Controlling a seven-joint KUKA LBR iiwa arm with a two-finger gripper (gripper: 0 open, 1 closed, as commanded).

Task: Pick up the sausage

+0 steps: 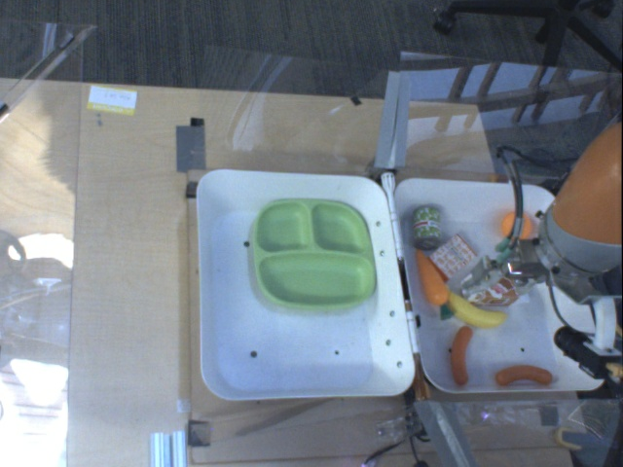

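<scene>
In the right bin [443, 382], no label reads clearly; a reddish sausage [460, 355] lies unheld, pincer [498, 278] state unclear.

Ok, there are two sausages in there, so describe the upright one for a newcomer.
Find the right bin, beside the one holding the green tray. Near its front edge, under the banana, the sausage stands lengthwise. The other sausage lies crosswise.

The gripper [487, 278] is seen over the right bin [443, 191]; two sausages [460, 354] (reddish ones) are placed below it.
</scene>
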